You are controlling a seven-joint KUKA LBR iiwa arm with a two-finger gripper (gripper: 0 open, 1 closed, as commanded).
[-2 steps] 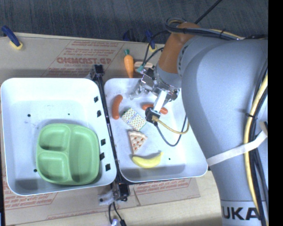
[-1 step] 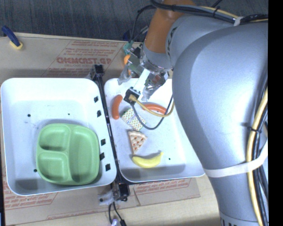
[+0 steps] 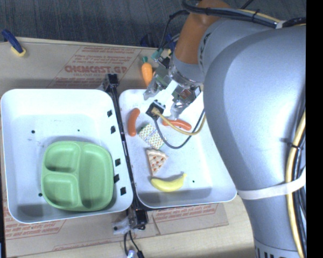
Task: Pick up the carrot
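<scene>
Nearest us, a curved yellow banana [image 3: 168, 183] lies at the right bin's [image 3: 218, 190] front. Behind it, a triangular pizza slice [image 3: 155, 160], then a checkered wrapped piece [image 3: 151, 136]. A smooth orange-red sausage [image 3: 133, 121] lies by the divider. The left bin [image 3: 11, 144] holds a green sectioned plastic tray [image 3: 78, 175]. The claw [image 3: 167, 93] hangs over the right bin's rear, cable looped beneath; we can't tell its finger state. The carrot [image 3: 146, 73], orange, tapered, lies on the bench [image 3: 70, 63] cardboard beyond the bin rim, long axis near-to-far, green top pointing away, just left of the claw.
</scene>
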